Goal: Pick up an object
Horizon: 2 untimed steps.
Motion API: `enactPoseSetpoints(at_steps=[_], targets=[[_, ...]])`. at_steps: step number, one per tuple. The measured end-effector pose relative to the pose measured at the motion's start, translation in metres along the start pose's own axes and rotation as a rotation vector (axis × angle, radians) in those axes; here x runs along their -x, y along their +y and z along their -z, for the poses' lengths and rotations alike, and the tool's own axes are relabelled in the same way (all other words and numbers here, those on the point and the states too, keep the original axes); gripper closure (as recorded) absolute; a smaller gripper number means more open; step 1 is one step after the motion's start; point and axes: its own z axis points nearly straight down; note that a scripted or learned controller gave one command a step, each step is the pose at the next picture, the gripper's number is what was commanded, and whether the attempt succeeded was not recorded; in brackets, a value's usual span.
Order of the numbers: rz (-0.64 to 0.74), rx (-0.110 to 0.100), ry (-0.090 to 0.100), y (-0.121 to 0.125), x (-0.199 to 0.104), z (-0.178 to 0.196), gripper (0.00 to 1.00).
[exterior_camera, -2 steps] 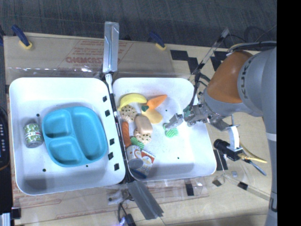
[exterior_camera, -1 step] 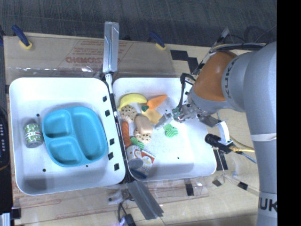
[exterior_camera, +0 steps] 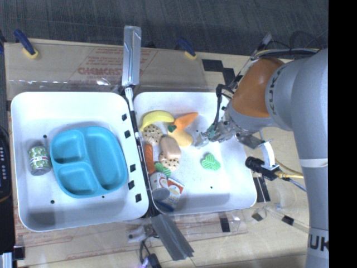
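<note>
My gripper (exterior_camera: 204, 137) hangs low over the right bin (exterior_camera: 240, 188), near its middle, reaching in from the right. Just to its left lie an orange carrot (exterior_camera: 187, 119) and a small yellow piece (exterior_camera: 182, 137), very close to the gripper tip. A green ridged toy (exterior_camera: 210, 162) rests on the bin floor below the gripper, apart from it. Further left are a yellow banana (exterior_camera: 157, 117), a speckled cookie (exterior_camera: 151, 134) and a tan bread-like piece (exterior_camera: 170, 149).
Along the right bin's left wall lie an orange stick (exterior_camera: 149, 156), a small can (exterior_camera: 161, 186) and a printed packet (exterior_camera: 175, 187). The left bin (exterior_camera: 28, 205) holds a blue divided tray (exterior_camera: 86, 161) and a green-labelled can (exterior_camera: 39, 159). A metal divider (exterior_camera: 131, 54) stands between the bins.
</note>
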Motion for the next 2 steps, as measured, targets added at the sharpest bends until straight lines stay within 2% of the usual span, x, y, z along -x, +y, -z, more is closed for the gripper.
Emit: enactPoseSetpoints(at_steps=[1,2], targets=[[0.0,0.0,0.0,0.0,0.0,0.0,0.0],[0.063,-0.004,0.004,-0.048,-0.004,0.0,0.0]])
